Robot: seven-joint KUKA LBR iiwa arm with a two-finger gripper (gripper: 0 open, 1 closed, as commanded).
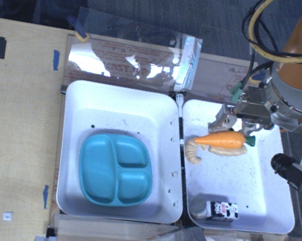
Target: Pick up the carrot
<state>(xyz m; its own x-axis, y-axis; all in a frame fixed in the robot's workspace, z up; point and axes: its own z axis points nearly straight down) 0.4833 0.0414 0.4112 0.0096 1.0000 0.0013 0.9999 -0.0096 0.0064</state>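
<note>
Tool (234,121) over right bin (272,214), finger state unclear, carrot (221,139) just beneath it beside a beige piece (194,151), blue tray (115,169) in left bin (80,106)

Carrot (222,139) atop banana (214,150), crowded

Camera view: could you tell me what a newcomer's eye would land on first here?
Probably the orange carrot in the right bin, lying across a pale banana, with the gripper right above its thick end. Next, the blue divided plate in the left bin, and a small black-and-white toy near the right bin's front edge.
</note>
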